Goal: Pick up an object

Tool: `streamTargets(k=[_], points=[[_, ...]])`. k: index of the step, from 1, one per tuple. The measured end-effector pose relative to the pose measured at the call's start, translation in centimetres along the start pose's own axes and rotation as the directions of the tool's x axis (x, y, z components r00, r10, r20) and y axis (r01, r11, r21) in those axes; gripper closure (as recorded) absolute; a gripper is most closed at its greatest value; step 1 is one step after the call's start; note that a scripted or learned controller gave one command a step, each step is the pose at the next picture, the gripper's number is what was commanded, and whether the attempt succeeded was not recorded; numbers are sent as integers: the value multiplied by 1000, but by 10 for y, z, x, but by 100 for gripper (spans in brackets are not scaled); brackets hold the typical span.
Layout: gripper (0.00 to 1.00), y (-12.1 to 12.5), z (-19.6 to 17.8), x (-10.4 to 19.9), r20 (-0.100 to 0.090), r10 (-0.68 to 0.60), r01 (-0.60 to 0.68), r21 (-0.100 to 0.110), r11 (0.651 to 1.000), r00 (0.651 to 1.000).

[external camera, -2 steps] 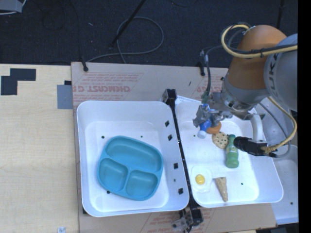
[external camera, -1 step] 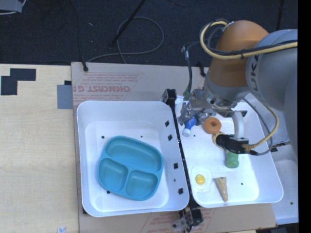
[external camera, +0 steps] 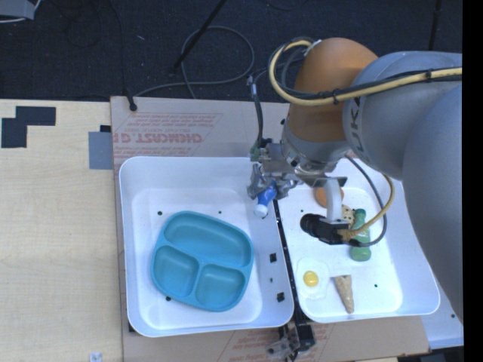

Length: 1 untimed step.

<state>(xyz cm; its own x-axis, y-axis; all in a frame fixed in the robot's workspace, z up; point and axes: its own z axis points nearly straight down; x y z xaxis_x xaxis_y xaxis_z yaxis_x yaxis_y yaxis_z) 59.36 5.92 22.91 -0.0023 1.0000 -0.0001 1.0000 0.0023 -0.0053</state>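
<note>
Bench point(external camera: 53, 240), blue tray point(external camera: 202, 260) in L bin point(external camera: 189, 179), gripper point(external camera: 264, 194) over bin divide point(external camera: 281, 251), open/shut can't tell

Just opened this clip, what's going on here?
The arm reaches in from the right, with its tool low over the divide between the two bins. A small blue and white piece sits right at the tool; whether it is gripped cannot be told. The left bin holds a blue plate. The right bin holds a toy egg, a cone, a green piece and an orange piece.
</note>
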Motion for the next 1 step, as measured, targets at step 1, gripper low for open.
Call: streamTargets(k=[1], points=[[100,12,8,48,0,-1,1,-2,1000,1000]])
